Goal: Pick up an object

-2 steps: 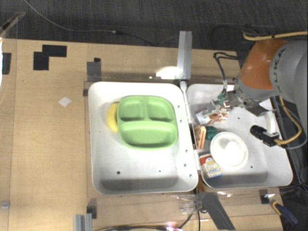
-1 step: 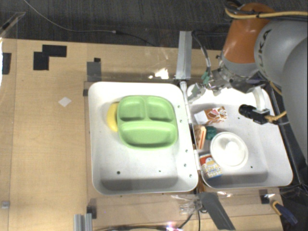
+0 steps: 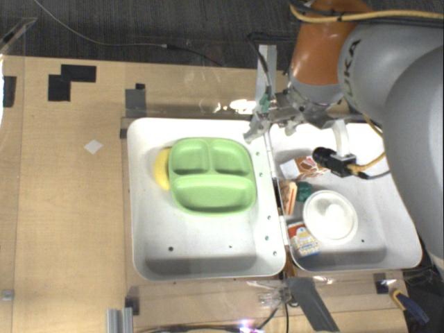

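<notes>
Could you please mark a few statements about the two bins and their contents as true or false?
1. The green divided tray lies in the left bin. True.
2. A yellow object peeks out at the tray's left edge. True.
3. The white bowl sits in the left bin. False: it sits in the right bin.
4. The green tray is stacked on the white bowl. False: they lie in separate bins.
5. The arm's orange band shows above the right bin. True.

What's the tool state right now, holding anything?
Tool: cannot be told. It sits under the orange wrist band over the right bin, with no object visibly in it.
</notes>
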Robot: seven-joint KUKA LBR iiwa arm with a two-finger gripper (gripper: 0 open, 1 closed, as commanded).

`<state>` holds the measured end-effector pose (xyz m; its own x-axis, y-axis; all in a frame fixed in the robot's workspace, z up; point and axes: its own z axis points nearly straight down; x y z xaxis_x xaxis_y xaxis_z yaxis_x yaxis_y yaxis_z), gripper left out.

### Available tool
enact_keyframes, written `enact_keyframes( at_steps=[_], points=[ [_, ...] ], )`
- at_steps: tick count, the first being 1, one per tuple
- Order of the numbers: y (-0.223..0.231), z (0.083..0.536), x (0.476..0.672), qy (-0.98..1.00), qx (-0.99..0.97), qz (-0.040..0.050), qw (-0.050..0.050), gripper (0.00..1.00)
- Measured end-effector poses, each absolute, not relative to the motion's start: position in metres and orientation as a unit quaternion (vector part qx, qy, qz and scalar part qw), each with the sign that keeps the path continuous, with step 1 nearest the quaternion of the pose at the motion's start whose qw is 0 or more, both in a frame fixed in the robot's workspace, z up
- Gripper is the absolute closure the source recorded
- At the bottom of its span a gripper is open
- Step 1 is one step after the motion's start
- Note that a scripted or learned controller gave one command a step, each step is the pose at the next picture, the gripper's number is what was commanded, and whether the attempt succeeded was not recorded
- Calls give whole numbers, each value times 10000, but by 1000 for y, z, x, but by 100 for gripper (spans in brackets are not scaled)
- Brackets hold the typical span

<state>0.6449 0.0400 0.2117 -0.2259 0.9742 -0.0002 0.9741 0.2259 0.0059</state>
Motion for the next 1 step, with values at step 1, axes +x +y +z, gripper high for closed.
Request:
enact_keyframes(
  at_steps=[1],
  points=[
    [39, 199, 574, 7865, 6176, 12, 10, 100]
  ],
)
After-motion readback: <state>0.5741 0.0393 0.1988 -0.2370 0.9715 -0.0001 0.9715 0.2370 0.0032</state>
